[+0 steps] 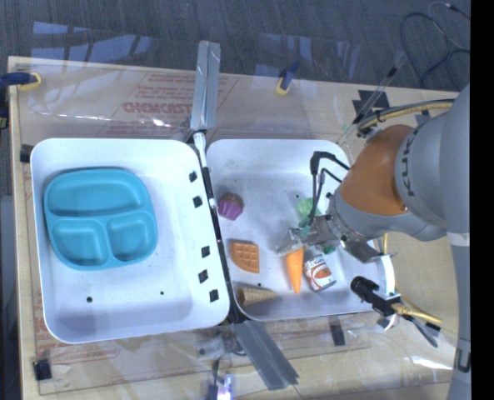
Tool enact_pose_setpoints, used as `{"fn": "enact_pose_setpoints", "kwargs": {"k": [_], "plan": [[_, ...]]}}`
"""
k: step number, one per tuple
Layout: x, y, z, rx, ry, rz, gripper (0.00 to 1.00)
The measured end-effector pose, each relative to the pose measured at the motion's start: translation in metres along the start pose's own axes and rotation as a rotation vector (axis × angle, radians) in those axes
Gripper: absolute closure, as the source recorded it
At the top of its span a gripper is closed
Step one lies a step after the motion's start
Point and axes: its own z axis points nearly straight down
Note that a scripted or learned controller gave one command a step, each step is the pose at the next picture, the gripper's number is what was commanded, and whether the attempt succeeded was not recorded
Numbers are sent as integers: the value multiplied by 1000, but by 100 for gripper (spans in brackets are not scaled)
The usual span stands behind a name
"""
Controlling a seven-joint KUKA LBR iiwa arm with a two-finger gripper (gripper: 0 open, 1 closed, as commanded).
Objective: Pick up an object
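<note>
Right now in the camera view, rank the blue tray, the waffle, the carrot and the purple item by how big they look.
1. Blue tray, by far the largest.
2 and 3. Carrot and waffle: similar apparent size, so I won't rank them.
4. Purple item, slightly the smallest.

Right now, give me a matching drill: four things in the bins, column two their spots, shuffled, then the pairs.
Things:
1. blue tray
2. purple toy
3. carrot
4. cone

Places:
A. right bin, by its front wall
B. left bin
C. right bin, just under the gripper
D. right bin, near the divider, above the waffle

Pairs: 1-B, 2-D, 3-C, 4-A
</note>
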Motion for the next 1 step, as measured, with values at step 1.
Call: {"fn": "enact_pose_setpoints", "kwargs": {"k": [1], "plan": [[-4, 48, -137, -5, -3, -116, 100]]}}
